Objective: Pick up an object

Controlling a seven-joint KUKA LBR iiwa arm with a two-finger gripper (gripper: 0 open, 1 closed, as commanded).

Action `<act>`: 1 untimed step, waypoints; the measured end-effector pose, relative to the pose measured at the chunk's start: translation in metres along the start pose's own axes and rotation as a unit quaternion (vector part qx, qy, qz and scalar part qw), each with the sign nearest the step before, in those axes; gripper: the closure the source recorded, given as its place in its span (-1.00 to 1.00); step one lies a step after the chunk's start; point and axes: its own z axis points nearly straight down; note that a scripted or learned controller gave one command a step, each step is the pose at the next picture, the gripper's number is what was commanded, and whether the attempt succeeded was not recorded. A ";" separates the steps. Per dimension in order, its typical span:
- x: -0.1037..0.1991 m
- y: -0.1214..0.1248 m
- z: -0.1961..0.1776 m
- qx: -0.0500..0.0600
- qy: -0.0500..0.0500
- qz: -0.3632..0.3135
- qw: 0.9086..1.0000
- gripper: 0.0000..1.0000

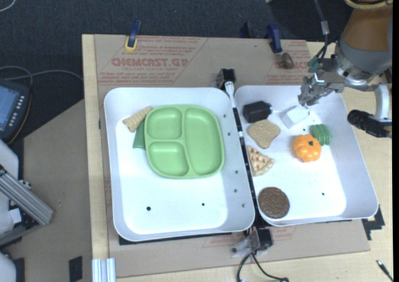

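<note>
Overhead, the grey arm with its orange band reached in from the right and brought the hand (308,98) down over the far part of the right bin (358,168). Its fingertips hung just above a small white block (295,116) lying on the bin floor, and nothing could be seen between them; whether they stood apart or together could not be told at that size.

Near the block, toward the divider, lay a black object (256,111), and just in front of it a tan slice of toast (264,133). A wedge of pizza (259,160) lay nearer still along the divider, and a round brown cookie (274,202) sat close to the bin's near edge. An orange pumpkin (307,148) rested in the middle of the bin, touching a green ridged piece (320,133) on its far right side.

The left bin (124,206) carried a green divided plate (184,141) with three compartments. A tan cone-shaped piece (136,119) lay against the plate's far left corner.

Both bins sat side by side on the brown board of the surface (187,62).
</note>
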 end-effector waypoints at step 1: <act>0.046 0.014 -0.008 0.000 0.001 -0.002 1.000 1.00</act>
